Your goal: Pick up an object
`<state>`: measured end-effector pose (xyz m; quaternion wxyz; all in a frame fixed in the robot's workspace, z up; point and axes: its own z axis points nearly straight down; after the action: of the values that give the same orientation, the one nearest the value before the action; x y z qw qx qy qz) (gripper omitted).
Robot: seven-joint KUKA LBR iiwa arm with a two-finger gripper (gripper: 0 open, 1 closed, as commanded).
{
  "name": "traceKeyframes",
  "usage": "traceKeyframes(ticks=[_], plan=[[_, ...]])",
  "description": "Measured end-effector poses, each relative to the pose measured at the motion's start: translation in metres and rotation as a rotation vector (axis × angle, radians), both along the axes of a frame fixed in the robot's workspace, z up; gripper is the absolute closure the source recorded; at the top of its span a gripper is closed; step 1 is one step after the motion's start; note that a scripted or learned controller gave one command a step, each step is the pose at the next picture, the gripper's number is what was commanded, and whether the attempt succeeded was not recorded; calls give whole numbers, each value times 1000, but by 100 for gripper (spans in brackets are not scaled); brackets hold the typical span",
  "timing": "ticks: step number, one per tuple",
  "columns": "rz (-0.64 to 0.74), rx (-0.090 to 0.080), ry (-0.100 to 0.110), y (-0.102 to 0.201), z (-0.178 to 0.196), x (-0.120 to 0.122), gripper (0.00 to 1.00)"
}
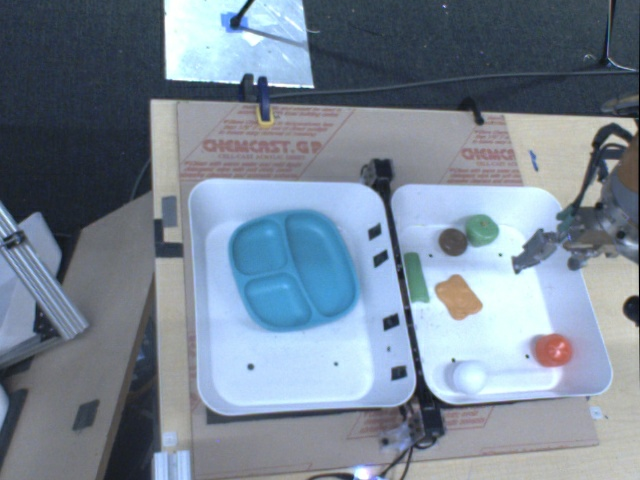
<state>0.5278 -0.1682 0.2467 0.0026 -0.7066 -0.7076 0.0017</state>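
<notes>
Grey gripper [533, 254] hovers over the right bin [580, 298], grip state unreadable; risk is closing between green ball [482, 229] and orange piece [459, 296].

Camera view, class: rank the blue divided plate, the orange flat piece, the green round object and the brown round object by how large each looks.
1. Blue divided plate, by far the largest.
2. Orange flat piece.
3. Green round object.
4. Brown round object, only slightly smaller than the green one; those two are close.

A blue divided plate [294, 270] sits in one white bin [215, 368]; the other white bin [580, 318] holds green, brown, orange, red and white pieces.
</notes>
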Motion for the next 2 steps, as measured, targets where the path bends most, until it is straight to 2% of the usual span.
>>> traceKeyframes(ticks=[1,2], plan=[[2,-2,-8,0,4,2,0],[0,0,-2,-4,-57,-3,0]])
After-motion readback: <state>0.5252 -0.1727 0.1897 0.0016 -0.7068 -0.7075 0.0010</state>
